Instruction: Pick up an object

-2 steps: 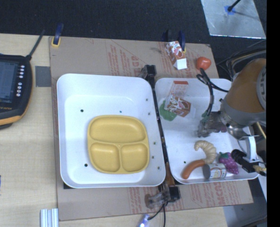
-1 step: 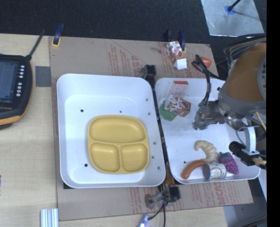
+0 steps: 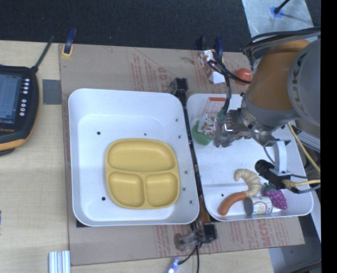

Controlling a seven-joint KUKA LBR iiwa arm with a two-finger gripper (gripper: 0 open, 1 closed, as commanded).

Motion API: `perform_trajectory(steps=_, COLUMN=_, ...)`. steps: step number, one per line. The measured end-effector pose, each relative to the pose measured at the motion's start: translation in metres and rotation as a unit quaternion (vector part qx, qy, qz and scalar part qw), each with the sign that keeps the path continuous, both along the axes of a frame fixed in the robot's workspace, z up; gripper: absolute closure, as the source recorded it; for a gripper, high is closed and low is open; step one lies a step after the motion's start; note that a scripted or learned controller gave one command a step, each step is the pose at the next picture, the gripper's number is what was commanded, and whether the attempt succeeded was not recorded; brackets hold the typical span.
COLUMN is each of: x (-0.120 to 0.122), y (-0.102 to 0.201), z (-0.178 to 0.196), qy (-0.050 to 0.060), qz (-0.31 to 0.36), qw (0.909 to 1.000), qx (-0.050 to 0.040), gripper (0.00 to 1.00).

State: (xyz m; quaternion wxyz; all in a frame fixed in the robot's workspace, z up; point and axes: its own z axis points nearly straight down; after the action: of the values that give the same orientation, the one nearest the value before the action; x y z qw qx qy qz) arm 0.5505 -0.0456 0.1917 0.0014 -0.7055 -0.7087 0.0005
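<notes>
I'm seeing the pincer (image 3: 224,136) hovering over the right bin's (image 3: 304,162) far-left corner, grip state I can't tell.

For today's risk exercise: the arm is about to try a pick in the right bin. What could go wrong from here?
1. The croissant, sausage, small bottle and grapes lie crowded together, so a grasp may bump neighbours.
2. The gripper sits close to the green item by the bin wall, risking a collision.

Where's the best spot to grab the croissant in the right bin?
Probably the croissant across its thick middle, coming straight down from above. It lies flat and curved, with bare floor of the right bin on its upper left; the hot dog sits close below.
</notes>
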Motion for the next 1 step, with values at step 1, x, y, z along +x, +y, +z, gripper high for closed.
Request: perform_trajectory(steps=1, x=0.0448, y=-0.0464, z=0.0569, qy=0.000, qz=-0.001, qw=1.0000, qx=-0.0009, gripper=1.00)
